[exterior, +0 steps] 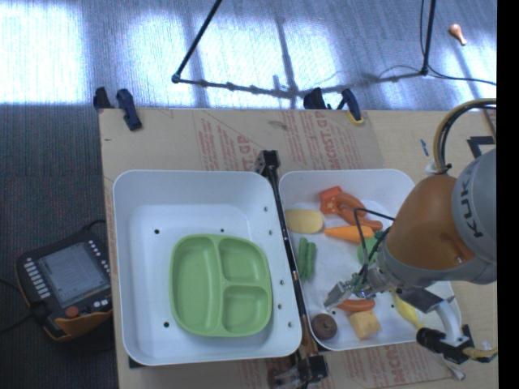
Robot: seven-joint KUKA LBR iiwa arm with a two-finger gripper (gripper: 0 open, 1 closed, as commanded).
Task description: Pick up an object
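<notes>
Gripper (347,290) low inside the right bin (389,177), arm entering from the right. Fingers spread apart, nothing between them. Just below the fingertips, about touching: a red-orange pepper-like piece (357,305). Below that, a yellow chunk (365,324); to its left, a brown round piece (324,325). Left of and above the fingers: a pair of green beans (307,258). Above the fingers: a carrot (350,233), a pale potato (303,220) and a red pepper (334,200). Left bin (146,193) holds a green divided plate (220,284), well apart from the fingers.
</notes>
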